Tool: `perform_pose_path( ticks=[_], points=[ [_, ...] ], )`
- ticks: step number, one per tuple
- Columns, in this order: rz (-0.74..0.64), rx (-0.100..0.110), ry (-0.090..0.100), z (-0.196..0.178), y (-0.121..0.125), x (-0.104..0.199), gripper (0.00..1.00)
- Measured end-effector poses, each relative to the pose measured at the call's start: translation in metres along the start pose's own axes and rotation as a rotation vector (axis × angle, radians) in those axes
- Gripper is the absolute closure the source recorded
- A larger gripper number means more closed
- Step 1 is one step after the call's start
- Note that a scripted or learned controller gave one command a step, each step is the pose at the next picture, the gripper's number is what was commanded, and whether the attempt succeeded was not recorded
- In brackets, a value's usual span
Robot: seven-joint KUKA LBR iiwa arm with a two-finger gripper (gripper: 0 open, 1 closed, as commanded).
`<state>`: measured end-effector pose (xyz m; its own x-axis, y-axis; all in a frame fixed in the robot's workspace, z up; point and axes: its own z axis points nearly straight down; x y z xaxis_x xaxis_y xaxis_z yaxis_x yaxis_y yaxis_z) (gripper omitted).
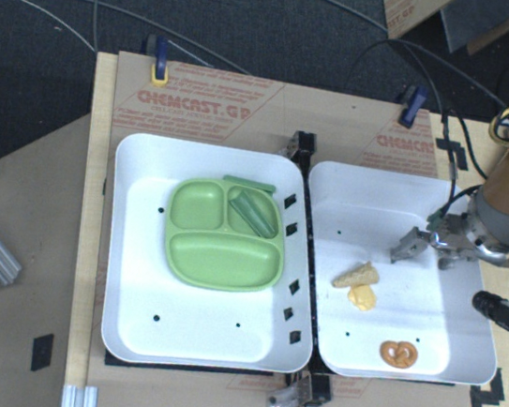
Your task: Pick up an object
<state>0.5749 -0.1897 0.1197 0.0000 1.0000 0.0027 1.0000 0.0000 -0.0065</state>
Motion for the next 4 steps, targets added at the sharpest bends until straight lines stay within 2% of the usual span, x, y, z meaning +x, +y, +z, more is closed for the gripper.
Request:
perform_pose_path(
  ticks=[1, 2, 3, 4],
  points=[
    [0.000, -0.002, 0.000, 0.037, 0.000, 0.001, 0.00],
    [0.000, -0.007, -0.001, 0.023, 0.001, 0.000, 1.00],
    [-0.002, -0.013, -0.004, -0.037, 0.004, 0.009, 1.00],
    [-0.001, -0.011, -0.004, -0.088, -0.005, 0.010, 1.00]
  ],
)
